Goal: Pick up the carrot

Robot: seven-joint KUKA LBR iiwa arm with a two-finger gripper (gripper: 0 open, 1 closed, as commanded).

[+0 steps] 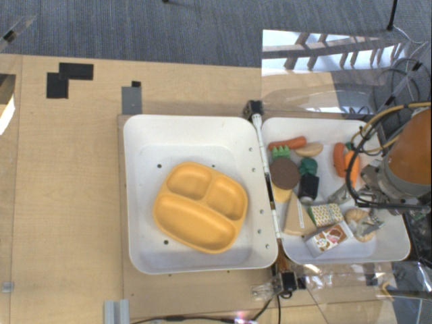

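The carrot (pixel 294 142), a small orange-red piece with a green top, lies at the back left of the right bin (pixel 398 252), close to the divider. My gripper (pixel 360 198) hangs low over the right side of that bin, well to the right of the carrot and nearer the front. The arm's orange band (pixel 412 155) and cables cover much of it. Nothing shows between the gripper and the carrot except other toy food.
Around the carrot lie a brown disc (pixel 284 173), a black-and-green piece (pixel 308 183), an orange-red piece (pixel 339 158), a cream wedge (pixel 294 216), small cartons (pixel 328 237) and pale bread-like bits (pixel 356 216). The left bin (pixel 138 252) holds a yellow divided plate (pixel 200 206).
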